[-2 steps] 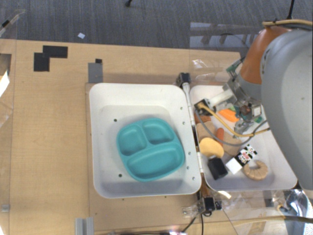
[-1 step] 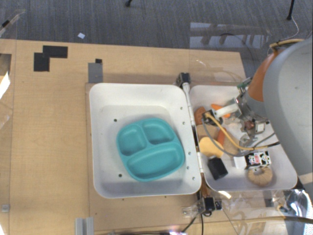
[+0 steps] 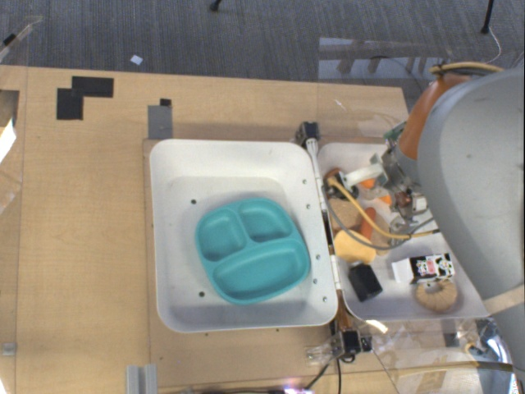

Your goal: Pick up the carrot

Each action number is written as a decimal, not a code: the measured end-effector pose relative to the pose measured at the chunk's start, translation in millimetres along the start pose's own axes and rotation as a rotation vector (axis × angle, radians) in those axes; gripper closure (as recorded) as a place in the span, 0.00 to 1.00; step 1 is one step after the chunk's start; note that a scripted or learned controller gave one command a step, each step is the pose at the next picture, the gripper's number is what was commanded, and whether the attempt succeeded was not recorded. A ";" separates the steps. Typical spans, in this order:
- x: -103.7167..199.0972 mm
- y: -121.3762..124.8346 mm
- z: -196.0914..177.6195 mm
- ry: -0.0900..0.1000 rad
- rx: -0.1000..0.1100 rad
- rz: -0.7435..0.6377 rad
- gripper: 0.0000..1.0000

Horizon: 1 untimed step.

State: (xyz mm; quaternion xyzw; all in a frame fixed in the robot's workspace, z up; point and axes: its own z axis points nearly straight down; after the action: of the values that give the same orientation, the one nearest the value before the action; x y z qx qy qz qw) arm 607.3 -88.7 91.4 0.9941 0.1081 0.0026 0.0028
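Observation:
The carrot shows as a small orange piece in the right bin, lying among other items beside a tan round piece. My gripper hangs low over the upper middle of this bin, just right of the carrot, below the grey arm with its orange band. Cables and the wrist hide much of the space around the gripper. I cannot see whether anything is between the fingers.
The left bin holds a teal divided plate. In the right bin lie a yellow wedge, a black block, a white and black box and a brown lump. Another orange bit sits near the top.

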 end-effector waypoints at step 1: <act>3.1 -0.5 -13.3 0.008 0.000 -0.008 1.00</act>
State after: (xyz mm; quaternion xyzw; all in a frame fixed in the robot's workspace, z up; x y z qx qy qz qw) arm 610.1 -87.5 104.7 0.9937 0.1120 0.0065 0.0022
